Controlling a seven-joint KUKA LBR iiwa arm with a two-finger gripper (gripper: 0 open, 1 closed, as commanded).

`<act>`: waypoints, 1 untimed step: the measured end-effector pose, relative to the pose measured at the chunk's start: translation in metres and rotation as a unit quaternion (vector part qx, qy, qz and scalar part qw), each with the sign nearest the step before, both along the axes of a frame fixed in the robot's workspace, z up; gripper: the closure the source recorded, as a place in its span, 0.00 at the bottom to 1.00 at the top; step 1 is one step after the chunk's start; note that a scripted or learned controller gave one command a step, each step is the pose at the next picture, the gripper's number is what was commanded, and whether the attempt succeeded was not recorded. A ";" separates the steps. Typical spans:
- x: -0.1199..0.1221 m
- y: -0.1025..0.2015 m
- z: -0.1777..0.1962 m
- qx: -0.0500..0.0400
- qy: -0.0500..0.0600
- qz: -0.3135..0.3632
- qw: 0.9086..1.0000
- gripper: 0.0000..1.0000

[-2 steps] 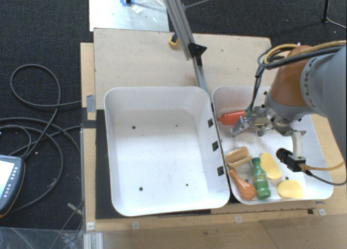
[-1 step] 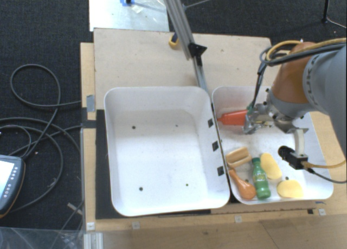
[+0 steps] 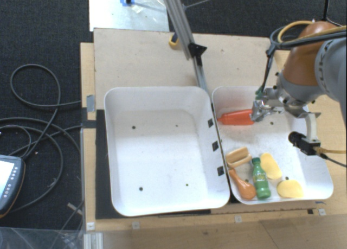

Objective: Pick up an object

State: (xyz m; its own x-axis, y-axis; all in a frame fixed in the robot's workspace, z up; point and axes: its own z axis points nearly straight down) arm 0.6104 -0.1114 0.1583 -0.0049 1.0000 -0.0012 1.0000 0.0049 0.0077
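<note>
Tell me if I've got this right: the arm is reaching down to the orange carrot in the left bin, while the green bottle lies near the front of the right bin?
Not quite. The camera view shows the orange carrot in the right bin, near its back, with the gripper at its end. The green bottle does lie near the front of the right bin.

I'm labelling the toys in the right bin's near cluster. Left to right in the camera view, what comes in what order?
Hot dog bun → green bottle → yellow lemon.
</note>
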 end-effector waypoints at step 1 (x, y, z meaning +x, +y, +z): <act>-0.005 -0.008 0.056 0.000 0.000 -0.001 1.000 1.00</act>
